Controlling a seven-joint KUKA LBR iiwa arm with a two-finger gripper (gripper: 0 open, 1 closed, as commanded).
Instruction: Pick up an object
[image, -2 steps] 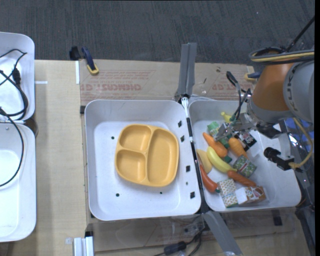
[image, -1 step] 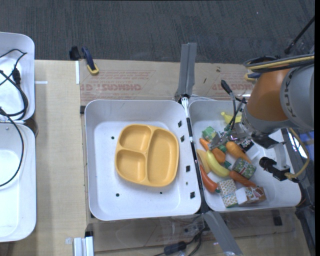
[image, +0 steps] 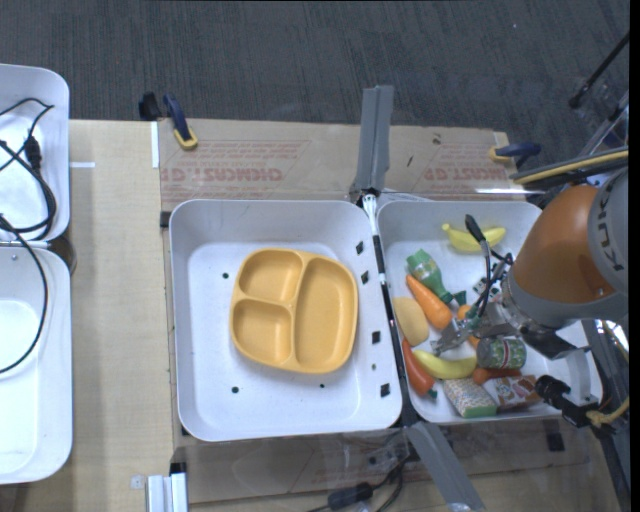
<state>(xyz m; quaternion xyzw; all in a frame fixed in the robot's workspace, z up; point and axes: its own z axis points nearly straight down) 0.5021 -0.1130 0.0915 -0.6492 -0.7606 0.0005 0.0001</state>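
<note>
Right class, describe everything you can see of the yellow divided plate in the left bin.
The yellow divided plate is a rounded-corner tray that looks like matte plastic, with three compartments: one long section on its right side and two smaller ones on its left. It lies flat and right side up, turned slightly askew, near the middle of the left bin's white floor. All three sections look bare, and only the bin floor touches it.

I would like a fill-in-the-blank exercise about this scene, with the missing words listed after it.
1. The yellow plastic divided plate lies in the ____ white bin.
2. That plate has ____ compartments.
3. The grey arm with the orange band reaches over the ____ white bin.
4. The orange toy carrot lies next to a ____ bottle.

Missing words: left; three; right; green
</note>
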